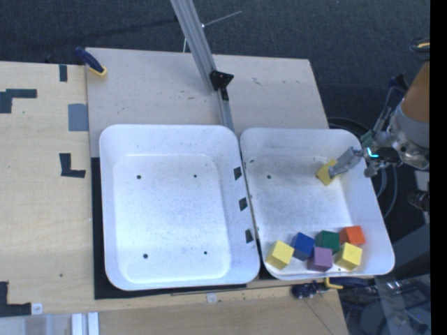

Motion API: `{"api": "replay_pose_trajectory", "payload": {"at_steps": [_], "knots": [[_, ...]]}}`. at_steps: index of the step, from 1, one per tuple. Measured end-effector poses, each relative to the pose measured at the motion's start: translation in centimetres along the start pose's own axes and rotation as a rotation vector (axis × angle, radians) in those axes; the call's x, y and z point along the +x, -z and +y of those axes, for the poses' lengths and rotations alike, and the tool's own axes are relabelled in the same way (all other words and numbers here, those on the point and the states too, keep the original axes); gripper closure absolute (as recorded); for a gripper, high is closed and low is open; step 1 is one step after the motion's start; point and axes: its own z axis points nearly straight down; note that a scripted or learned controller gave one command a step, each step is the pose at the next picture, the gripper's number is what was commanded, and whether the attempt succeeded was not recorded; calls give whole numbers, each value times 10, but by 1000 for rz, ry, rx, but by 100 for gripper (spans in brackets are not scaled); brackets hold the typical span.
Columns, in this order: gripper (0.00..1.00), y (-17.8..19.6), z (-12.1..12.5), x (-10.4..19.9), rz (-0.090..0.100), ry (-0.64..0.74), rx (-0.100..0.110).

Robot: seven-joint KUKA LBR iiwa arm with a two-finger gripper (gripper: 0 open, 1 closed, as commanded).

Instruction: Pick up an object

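Note:
A yellow block lies in the upper right part of the right bin. My gripper reaches in from the right over that bin's far right rim, and its grey tip meets the block's right side. Whether the block is gripped is unclear from this angle. Along the right bin's near edge sits a cluster of blocks: yellow, blue, purple, green, orange and another yellow.
The left bin stands beside the right one, sharing a raised rim. A slanted metal pole crosses the bench behind the bins. Cables hang near the arm at the right.

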Motion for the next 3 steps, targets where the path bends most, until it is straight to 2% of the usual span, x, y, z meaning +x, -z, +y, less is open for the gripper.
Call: {"api": "replay_pose_trajectory", "payload": {"at_steps": [1,3], "knots": [[0,3,1,0,-1,1,-5],[0,-97,10,8,-1,1,0]]}}
